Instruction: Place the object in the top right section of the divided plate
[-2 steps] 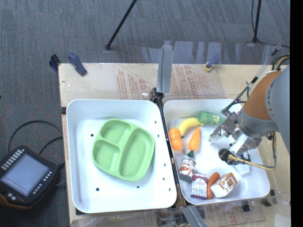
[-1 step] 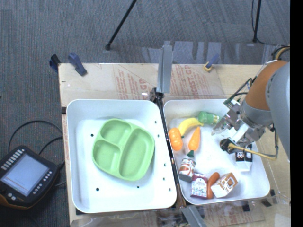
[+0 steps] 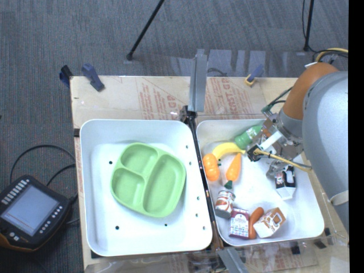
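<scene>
The green divided plate (image 3: 149, 180) lies in the left bin (image 3: 91, 209), with nothing in its three sections. My gripper (image 3: 280, 170) hangs low over the right side of the right bin (image 3: 310, 209), directly above a small white and black carton (image 3: 286, 187). I cannot see whether it touches the carton. To its left lie a green bottle (image 3: 248, 135), a yellow banana (image 3: 226, 149), a carrot (image 3: 234, 166) and an orange fruit (image 3: 210, 167).
At the front of the right bin are a small can (image 3: 224, 202), a red and white packet (image 3: 239, 224), a sausage (image 3: 255, 221) and an orange-brown carton (image 3: 271, 221). A metal post (image 3: 198, 90) stands behind the bins' shared wall.
</scene>
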Available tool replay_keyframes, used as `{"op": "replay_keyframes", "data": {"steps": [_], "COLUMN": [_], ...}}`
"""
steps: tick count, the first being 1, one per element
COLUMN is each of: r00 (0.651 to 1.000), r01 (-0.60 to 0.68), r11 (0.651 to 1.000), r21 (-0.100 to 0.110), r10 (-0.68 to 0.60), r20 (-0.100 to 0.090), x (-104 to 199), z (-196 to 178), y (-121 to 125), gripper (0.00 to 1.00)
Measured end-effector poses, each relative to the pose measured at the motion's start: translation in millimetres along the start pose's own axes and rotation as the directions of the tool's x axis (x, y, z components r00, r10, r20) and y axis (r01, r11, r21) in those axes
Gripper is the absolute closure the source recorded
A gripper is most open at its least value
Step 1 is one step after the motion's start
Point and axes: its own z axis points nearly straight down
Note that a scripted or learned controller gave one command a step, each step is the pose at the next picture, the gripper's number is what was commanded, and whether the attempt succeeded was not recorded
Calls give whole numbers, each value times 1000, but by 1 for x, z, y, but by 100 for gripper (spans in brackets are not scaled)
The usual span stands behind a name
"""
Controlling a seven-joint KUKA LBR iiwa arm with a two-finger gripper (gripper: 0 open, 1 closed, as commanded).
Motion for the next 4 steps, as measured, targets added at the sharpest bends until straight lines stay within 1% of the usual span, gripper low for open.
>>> {"op": "replay_keyframes", "data": {"steps": [1,2,3,4], "r00": [962,961,960,956], "r01": [-273,-277,-278,-292], "r11": [962,961,960,956], "r21": [-12,-6,-10,-30], "r10": [273,277,278,292], "r20": [-25,-21,-21,-12], "x": [-21,-77,-139,-140], "z": [-6,-3,-1,1], "y": [0,-27,-56,-65], "gripper": [0,0,0,0]}}
